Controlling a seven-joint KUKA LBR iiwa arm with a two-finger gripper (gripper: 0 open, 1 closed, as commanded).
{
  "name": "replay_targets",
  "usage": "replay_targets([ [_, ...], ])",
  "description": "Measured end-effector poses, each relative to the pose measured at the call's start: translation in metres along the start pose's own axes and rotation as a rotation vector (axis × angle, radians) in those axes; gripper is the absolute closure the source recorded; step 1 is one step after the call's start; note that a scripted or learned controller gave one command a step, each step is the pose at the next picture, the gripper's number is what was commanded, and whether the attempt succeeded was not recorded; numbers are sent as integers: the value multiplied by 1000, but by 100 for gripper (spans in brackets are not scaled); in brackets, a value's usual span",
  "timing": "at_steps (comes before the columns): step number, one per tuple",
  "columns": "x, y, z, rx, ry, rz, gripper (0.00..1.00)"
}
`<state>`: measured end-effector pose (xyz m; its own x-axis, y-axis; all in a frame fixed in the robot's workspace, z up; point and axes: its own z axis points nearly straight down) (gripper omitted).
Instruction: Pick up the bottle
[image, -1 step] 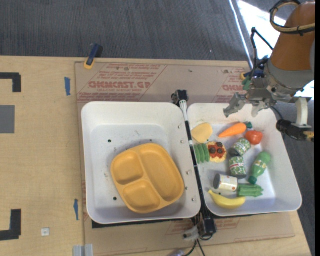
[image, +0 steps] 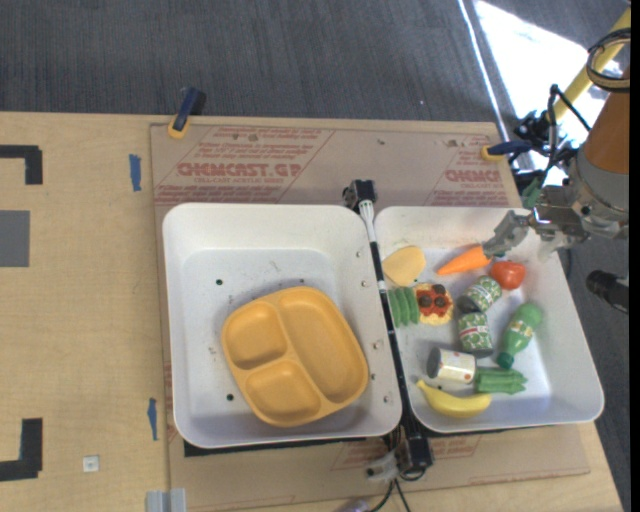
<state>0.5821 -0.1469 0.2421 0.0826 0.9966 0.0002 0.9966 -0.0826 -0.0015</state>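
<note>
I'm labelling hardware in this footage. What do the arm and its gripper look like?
The arm is grey metal with a broad orange band above the wrist. Yellow and black cables loop beside it near the upper right. The grey two-finger gripper is a small, angular metal piece extending from the wrist over the right white bin.

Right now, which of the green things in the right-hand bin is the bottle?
The green bottle near that bin's right wall, lying tilted with its narrow neck toward the banana. The cans are stubby and patterned; the bean pods are flat.
</note>
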Motion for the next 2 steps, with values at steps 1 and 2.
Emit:
replay_targets([
  [1,-41,-42,85,0,0,-87,0],
  [2,-41,-41,74,-5,-1,-88,100],
])
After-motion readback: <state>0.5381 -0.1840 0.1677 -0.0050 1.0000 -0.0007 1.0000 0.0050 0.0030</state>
